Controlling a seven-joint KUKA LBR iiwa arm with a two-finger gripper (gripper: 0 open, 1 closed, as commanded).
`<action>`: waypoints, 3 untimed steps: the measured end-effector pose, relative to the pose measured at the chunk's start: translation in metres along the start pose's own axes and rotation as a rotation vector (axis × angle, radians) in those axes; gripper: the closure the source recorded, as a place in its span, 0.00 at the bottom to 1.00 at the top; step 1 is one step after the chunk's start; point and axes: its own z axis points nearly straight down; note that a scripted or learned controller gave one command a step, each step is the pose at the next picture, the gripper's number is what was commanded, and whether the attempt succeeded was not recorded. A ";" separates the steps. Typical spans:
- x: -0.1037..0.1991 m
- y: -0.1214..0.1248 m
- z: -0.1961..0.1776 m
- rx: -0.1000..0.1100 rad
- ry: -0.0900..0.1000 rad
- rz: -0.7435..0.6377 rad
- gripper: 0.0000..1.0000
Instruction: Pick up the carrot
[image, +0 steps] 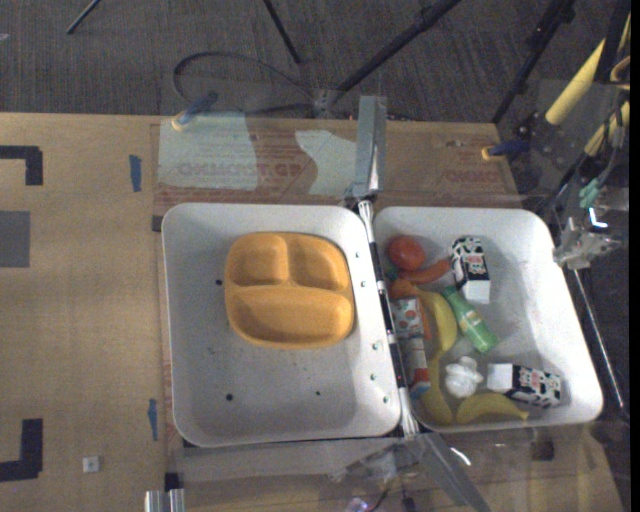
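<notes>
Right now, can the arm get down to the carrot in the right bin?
Probably yes. The carrot lies uncovered from above, but it is crowded: the tomato touches it on one side and a milk carton sits close on the other, so the fingers have little room.

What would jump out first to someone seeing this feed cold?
The orange divided plate sits alone in the left bin, the brightest thing on the bench. The right bin holds a jumble crowded along its left wall and front: a red tomato at the top with the carrot just beside it, bananas and cow-patterned cartons below.
</notes>
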 end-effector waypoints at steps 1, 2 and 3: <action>-0.008 0.022 -0.004 0.000 0.000 0.199 1.00; -0.005 0.050 -0.002 0.001 0.000 0.490 1.00; 0.053 0.049 -0.022 0.003 0.000 0.872 1.00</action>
